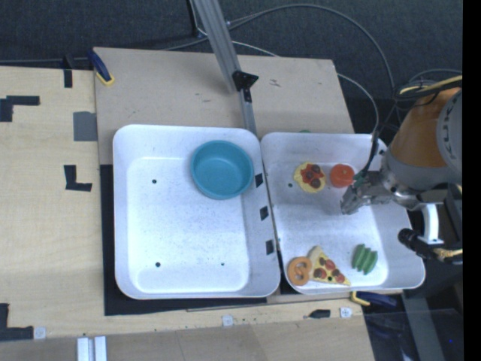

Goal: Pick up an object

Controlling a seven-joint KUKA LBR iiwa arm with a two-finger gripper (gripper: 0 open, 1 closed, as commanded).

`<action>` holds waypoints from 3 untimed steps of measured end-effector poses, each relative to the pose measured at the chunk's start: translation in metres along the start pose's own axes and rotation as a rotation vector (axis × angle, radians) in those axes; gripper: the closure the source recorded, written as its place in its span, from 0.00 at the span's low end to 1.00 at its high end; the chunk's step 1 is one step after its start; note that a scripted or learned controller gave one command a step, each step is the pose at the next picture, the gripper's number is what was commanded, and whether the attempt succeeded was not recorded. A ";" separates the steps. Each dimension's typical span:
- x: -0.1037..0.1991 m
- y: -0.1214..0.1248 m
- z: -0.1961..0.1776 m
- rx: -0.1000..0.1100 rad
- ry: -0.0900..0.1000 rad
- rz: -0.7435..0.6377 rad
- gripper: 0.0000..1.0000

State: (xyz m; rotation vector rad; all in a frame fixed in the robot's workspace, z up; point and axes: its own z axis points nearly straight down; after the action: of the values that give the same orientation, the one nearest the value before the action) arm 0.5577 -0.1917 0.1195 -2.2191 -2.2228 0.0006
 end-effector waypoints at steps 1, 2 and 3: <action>-0.010 0.003 -0.053 -0.004 -0.001 0.002 1.00; -0.010 0.004 -0.101 -0.004 -0.001 0.001 1.00; 0.041 0.016 -0.112 -0.001 0.001 -0.003 1.00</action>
State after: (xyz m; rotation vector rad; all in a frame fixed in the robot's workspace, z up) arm 0.5733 -0.1502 0.2316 -2.2160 -2.2260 -0.0015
